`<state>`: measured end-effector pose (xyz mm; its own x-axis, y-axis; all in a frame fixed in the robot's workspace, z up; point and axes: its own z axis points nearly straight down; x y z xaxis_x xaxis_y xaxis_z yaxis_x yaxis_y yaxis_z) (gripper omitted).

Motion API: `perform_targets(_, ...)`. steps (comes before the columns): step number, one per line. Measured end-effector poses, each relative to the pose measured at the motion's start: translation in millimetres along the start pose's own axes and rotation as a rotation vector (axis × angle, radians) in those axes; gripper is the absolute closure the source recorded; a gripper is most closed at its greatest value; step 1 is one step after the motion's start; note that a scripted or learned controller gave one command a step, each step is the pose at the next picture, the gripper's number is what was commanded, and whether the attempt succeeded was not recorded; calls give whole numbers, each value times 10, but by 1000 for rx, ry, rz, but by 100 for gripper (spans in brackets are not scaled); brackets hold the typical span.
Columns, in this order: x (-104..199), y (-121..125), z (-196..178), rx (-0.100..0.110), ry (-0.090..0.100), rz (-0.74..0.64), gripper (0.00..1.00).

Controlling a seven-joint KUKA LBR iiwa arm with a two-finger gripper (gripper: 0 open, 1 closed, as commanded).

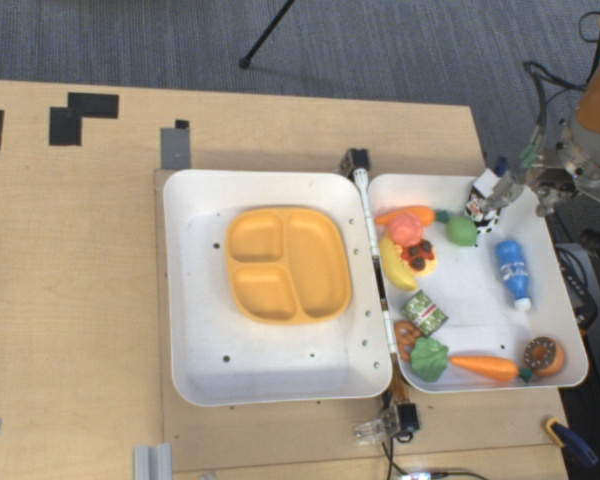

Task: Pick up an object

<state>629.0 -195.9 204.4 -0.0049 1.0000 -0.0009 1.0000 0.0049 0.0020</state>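
The end effector [495, 196] is hanging over the right bin's [570, 298] far edge, apparently gripping a black-and-white toy [480, 212]; next comes lifting it clear.

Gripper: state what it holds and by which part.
Cannot be told: the gripper is at the right bin's far edge beside a black-and-white toy, with no grasp visible.
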Motion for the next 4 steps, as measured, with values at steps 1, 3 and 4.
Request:
perform_targets(1, -83, -379, 1087, -2, 1, 50, 0)
perform_targets(3, -77, -370, 985, -4, 0, 47, 0)
perform_targets(4, -39, -418, 1178, -5, -2, -467, 0)
